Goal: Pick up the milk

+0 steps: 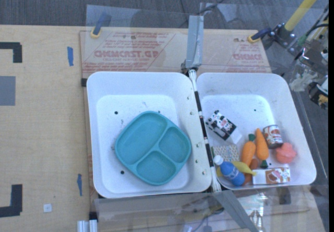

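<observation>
The milk point(220, 124) is a small carton with black and white cow patches. It lies tilted on its side in the right bin point(245, 87), close to the divider between the bins, with bare bin floor behind it. Nothing touches it from above. A beige mesh piece point(225, 151) lies just in front of it.
The right bin's front holds two carrots point(254, 148), a small can point(272, 135), a pink fruit point(285, 153), a blue bottle point(230, 171), a banana point(243, 167) and a white and red box point(271, 175). A teal divided plate point(152, 147) lies in the left bin point(104, 95). Yellow rig parts point(300, 9) stand at the far right.
</observation>
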`<state>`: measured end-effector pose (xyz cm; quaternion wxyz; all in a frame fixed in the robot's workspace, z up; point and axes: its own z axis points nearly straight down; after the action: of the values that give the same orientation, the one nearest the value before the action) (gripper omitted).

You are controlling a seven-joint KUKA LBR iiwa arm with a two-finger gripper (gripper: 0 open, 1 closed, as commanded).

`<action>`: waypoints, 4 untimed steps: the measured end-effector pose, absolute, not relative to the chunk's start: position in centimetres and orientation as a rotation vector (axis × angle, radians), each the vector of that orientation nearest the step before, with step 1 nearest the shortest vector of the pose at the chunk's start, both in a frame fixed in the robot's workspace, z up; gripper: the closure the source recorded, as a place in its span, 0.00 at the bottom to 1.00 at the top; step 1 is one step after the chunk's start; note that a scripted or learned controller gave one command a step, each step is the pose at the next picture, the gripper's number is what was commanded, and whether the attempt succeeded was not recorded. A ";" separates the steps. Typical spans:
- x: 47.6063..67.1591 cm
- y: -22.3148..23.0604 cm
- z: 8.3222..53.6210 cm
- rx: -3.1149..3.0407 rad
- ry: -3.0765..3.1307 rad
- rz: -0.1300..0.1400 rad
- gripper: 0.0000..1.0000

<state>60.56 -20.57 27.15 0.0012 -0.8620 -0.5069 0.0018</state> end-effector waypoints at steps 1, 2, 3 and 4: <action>60.1 -20.6 33.6 -2.815 -1.400 0.001 1.00; 61.7 -21.1 29.6 -2.888 -1.230 0.007 1.00; 60.4 -20.5 26.0 -2.979 -0.983 0.008 1.00; 64.0 -21.9 31.4 -3.053 -0.745 0.002 1.00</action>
<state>63.97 -21.90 31.37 -0.0003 -0.9715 -0.2371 0.0006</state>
